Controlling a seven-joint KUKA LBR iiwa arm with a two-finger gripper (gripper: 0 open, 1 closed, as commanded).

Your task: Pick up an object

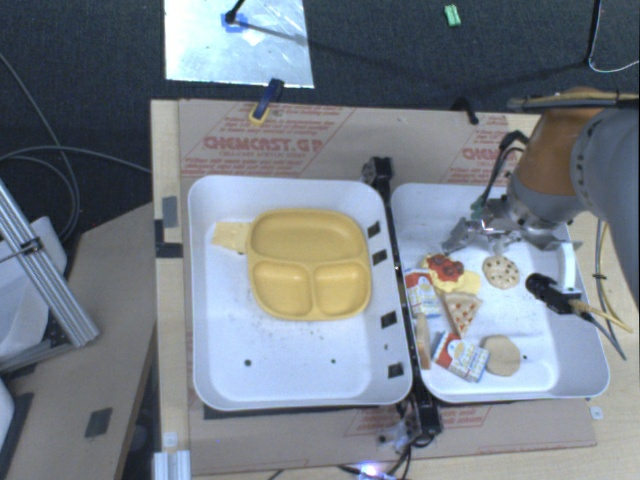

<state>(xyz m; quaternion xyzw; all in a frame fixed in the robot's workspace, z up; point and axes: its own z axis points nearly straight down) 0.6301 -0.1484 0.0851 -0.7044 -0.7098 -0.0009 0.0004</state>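
Observation:
My gripper (482, 234) hangs open over the back of the right bin (578, 363), with nothing between its fingers. Just in front of it lie a red toy food piece (445, 266) and a chocolate-chip cookie (500, 271). Nearer the front are a yellow cheese wedge (464, 284), a pizza slice (461, 313), a small carton (419, 293), a tan stick (423, 344), a little printed box (463, 360) and a tan round bun (502, 355).
The left bin (215, 368) holds a yellow divided tray (305, 263) with a pale yellow slice (230, 236) at its back left corner. A black divider (392, 268) runs between the bins. The grey arm with its orange band (555, 158) enters from the right.

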